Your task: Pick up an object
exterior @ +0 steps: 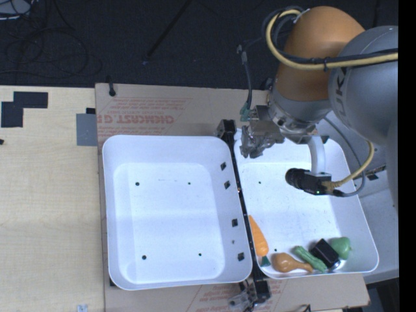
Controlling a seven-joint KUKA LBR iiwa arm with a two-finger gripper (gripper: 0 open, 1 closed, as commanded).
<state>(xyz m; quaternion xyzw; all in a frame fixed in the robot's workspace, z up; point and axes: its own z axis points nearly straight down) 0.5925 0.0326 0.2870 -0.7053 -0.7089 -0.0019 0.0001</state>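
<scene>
Camera view: cardboard sheet point(162, 109) reads mirrored "CHEMCAST"

Below the tool point(255, 143), both white bins point(166, 216) look like smooth, slightly glossy plastic. They rest on matt brown cardboard point(162, 109) over a pale wood-grain desk point(45, 200). The arm's orange band point(322, 34) is smooth with a dull sheen.

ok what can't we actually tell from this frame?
- Gripper: small, dark and blurred over the right bin's far rim; open or shut unreadable.
- Black object: lies across the green object, covering its middle; identity of both unclear.
- Tan object: pressed against the right bin near wall; shape hard to read.
- Arm: cut off by the right edge.
</scene>
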